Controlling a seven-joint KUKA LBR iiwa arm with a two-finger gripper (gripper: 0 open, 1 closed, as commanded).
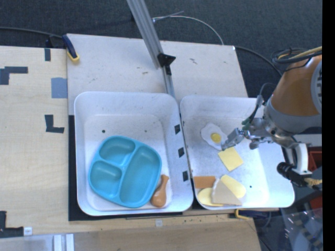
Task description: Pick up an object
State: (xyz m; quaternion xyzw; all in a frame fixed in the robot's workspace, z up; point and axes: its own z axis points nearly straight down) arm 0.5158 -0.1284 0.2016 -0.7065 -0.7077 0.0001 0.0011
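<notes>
Two white bins sit on the table below me, and my fingers (233, 138) hang low in the right bin (261, 109), slightly parted and holding nothing, so I judge the pick not yet made. Just beside them lies the fried egg (212, 136), with the yellow cheese square (230, 159) just under them, and farther off by that bin's edge are the pale wedge (228, 190) and orange block (204, 182). Well beyond, in the left bin (125, 101), rest the blue divided plate (124, 171) and a drumstick (160, 191), with dark floor around the table.
</notes>
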